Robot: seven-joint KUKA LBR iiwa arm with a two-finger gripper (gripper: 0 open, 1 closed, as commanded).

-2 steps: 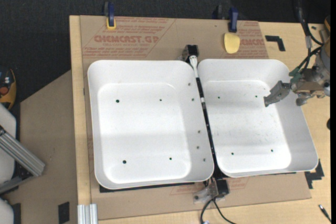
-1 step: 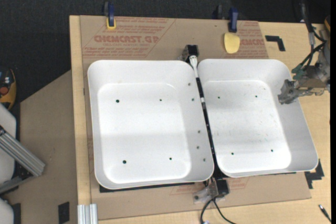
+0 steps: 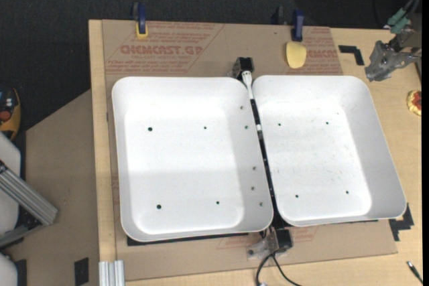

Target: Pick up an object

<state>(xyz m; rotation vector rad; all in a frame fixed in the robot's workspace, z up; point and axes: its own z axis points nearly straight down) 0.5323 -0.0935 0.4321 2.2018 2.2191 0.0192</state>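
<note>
One gripper [image 3: 385, 61] is seen at the far right, above the brown board [image 3: 100, 144] beyond the right bin's far corner. It reads as a small grey metal cluster against clutter; how far it is open cannot be told, and nothing is seen held in it. The arm behind it is cut off by the frame edge. A green-tinted part [image 3: 398, 19] is seen just above it, too blurred to identify.

Right bin [image 3: 375, 137] is closest to the gripper but apart from it. Left bin [image 3: 124, 144] is set beside it, rims touching along the centre seam. Four small dark dots are seen on each bin floor.

A yellow lump [image 3: 295, 55] is lying on the board just behind the right bin's far rim, outside both bins, directly under a blue clamp [image 3: 297, 23]. Its shape is soft-edged; what it is cannot be made out. An orange-red item [image 3: 415, 102] is clipped by the right edge, so only a sliver is seen.

A second blue clamp [image 3: 139, 15] is fixed at the board's far left edge. A black connector [image 3: 242, 66] is seated at the far end of the seam, and a black fitting with cable [image 3: 278, 240] at the near end. Red print on the board is partly covered by the bins.
</note>
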